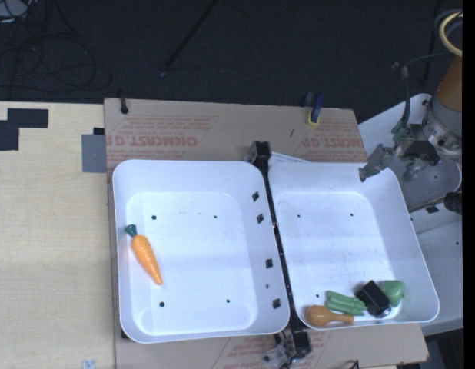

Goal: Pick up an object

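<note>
At the far left lies a pale wooden bench top (45,229) with a few dark rectangular patches. On it sits a brown cardboard sheet (222,133) printed with reversed red lettering, and on that the two shallow white plastic bins. The left white bin (187,325) holds one thing: an orange plastic carrot with a small green top (145,257), lying near the left wall, green end pointing up the view. A black clip strip (270,229) joins the bins along their shared edge.

The right white bin (418,244) has a cluster in its near right corner: an orange-tan pear-shaped toy (327,316), a green pod-like toy (345,304), a black blocky object (373,297) and a rounded green piece (393,289) (these touch or overlap, so their outlines are hard to separate).

At the right edge the grey arm's gripper (376,164) hovers over the right bin's far right corner, well apart from the cluster. The arm is cut off by the frame; whether the fingers are spread or closed I cannot tell.
</note>
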You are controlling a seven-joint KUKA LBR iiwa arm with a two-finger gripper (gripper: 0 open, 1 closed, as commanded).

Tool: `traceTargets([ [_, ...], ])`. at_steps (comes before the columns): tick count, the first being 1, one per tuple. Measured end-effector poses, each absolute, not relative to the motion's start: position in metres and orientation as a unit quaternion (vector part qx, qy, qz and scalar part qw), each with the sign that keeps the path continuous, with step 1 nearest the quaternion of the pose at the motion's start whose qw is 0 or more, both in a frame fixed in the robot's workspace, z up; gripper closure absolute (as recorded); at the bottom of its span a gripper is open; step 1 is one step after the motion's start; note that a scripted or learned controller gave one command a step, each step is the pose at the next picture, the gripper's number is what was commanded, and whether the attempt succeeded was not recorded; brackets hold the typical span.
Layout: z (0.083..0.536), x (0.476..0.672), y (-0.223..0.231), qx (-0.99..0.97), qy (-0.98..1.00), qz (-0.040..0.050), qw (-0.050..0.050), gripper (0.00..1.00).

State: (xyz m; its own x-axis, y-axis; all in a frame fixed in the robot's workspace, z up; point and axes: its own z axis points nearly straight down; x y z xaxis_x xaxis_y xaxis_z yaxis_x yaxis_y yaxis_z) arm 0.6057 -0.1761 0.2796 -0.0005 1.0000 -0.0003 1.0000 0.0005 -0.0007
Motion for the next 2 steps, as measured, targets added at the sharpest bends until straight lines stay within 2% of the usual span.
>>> traceTargets([
  [1,0.3552,0.625,-0.103,-0.704,-0.71,-0.0026,-0.002,0.0],
  [2,0.3599,0.6235,-0.1068,-0.706,-0.709,0.0012,0.001,1.0],
])
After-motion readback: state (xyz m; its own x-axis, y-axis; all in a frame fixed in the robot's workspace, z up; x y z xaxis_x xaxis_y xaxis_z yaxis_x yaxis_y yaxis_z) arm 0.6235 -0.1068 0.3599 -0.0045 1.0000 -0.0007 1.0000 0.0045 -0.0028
